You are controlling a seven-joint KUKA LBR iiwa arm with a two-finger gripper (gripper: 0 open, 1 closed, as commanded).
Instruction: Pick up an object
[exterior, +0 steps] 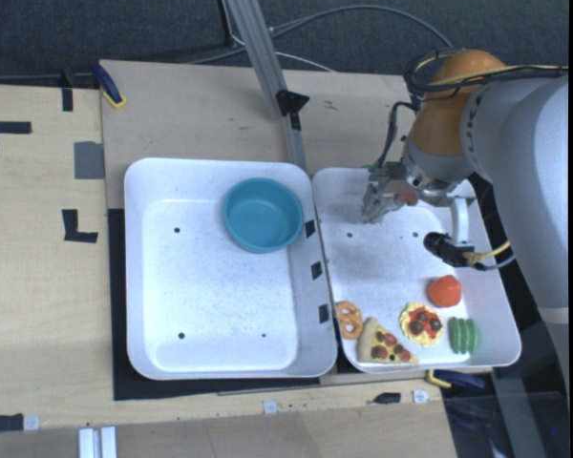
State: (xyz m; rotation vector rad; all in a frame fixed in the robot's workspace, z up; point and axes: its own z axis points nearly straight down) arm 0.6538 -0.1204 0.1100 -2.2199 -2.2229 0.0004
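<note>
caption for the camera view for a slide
End effector hovers over right bin; toy foods cluster at its near edge.

Pale wooden bench (38, 284) filling the left and lower frame, black tape marks (76, 227) dotting its left side, dark grey carpeted floor (124, 12) stretching across the top, a grey metal pole (258, 55) slanting down from upper centre, even light falling overall.

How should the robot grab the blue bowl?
Probably by the rim. The bowl sits upright and open in the left bin, too wide to span. The gripper could come straight down, one finger inside and one outside the right-hand edge.
</note>
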